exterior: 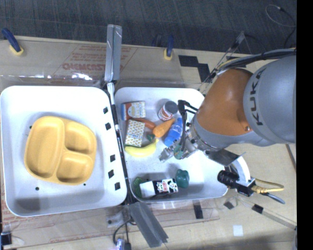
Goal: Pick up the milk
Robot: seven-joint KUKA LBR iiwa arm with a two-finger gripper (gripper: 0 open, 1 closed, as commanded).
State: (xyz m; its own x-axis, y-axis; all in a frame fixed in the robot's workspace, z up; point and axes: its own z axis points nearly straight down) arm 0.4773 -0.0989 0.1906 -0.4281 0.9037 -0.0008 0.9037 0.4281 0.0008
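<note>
While the gripper (173, 152) hangs over the middle of the right bin (211, 190), you cannot tell from this slanted view whether it is released or clenched, and nothing is visibly held in it. Your milk (165, 186) is the small black-and-white cow-patterned carton lying on its side near the bin's front wall, between a dark green item (141, 184) and a teal cup (182, 178), both just beside it. You should expect it to be light and fairly stiff, probably a toy carton with smooth printed faces that may slip. Take it across its short width at mid-length, from above, since its ends are crowded by those neighbours. The banana (141, 150) and blue bottle (172, 132) lie farther back, apart from it.
</note>
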